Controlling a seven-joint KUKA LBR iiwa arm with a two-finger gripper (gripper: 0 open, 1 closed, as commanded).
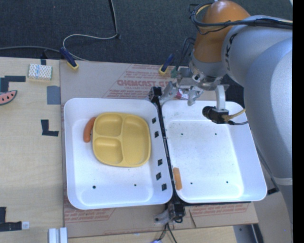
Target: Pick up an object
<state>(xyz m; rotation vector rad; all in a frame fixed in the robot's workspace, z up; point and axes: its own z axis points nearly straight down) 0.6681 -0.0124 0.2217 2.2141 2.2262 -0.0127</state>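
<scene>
Looming closest, the grey arm (266, 71) hangs its tool (187, 94) over the far rim of the right bin (213, 156); spread or pressed together, I cannot tell. Approach step, I judge: next it must cross and drop onto the small orange sausage (176, 178) by that bin's near-left wall.

Grey arm (266, 66): big smooth rounded casing, glossy, pale highlights. Shiny domed orange band (216, 26) above wrist. Dark lettering (227, 45) on grey shell beside band, unreadable. Thin black cables (198, 13) loop over band. Small gripper (184, 91): bare silver metal, angular, green and red specks.
</scene>
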